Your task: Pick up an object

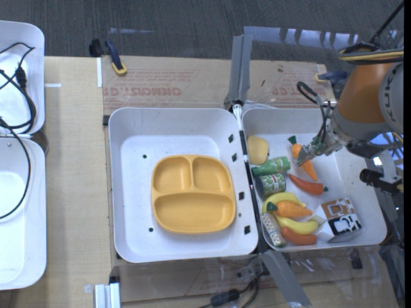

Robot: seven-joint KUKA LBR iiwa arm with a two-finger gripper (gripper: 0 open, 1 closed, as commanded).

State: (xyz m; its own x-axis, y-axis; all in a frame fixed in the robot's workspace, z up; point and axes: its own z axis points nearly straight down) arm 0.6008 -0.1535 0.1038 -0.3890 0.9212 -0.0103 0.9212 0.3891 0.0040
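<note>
The gripper (311,150) hovers low over the carrot (304,160) at the right bin's (368,179) twelve o'clock, approach stage by my reading; finger state indiscernible, so next comes a clean closing descent.

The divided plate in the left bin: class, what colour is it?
The divided plate is yellow-orange all over, shown plainly in the camera view.

One fixed camera high above the tabletop (70,140), tilted down at a slant, far enough back to take in both white bins: left bin (122,191) mid-frame, right bin (359,172) toward the right edge.
</note>
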